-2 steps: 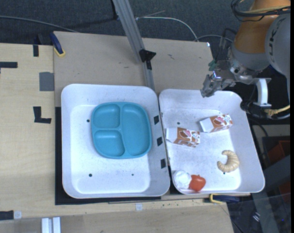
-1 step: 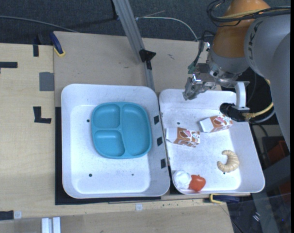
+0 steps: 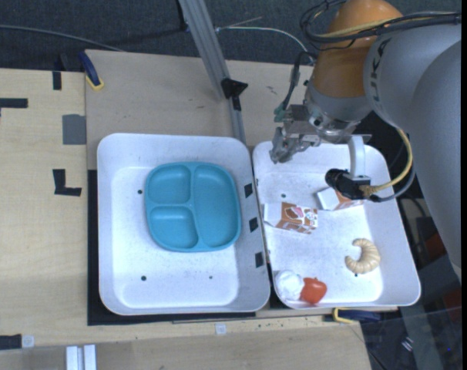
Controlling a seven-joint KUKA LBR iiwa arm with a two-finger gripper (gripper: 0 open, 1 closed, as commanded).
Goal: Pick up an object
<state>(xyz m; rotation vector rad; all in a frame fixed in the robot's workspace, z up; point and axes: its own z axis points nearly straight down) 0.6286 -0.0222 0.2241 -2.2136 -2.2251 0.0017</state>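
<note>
While the gripper [image 3: 282, 153] hangs over the right bin's [image 3: 399, 272] upper-left corner, its jaws read as drawn together with nothing between them. Loose in that bin lie a brown-and-white packet [image 3: 294, 217] near the centre, a croissant [image 3: 363, 255] to its lower right, and a red tomato [image 3: 314, 290] beside a white object [image 3: 290, 284] at the lower edge — all apart from the gripper. Alongside, the left bin [image 3: 118, 276] holds a blue divided plate [image 3: 193, 206].

Plastic, wood and metal finishes

The blue divided plate [image 3: 193, 206] looks smooth matt plastic (faint sheen), the white bins [image 3: 118, 284] speckled plastic, the bench [image 3: 33, 237] pale wood, the arm [image 3: 418, 75] satin metal.
</note>
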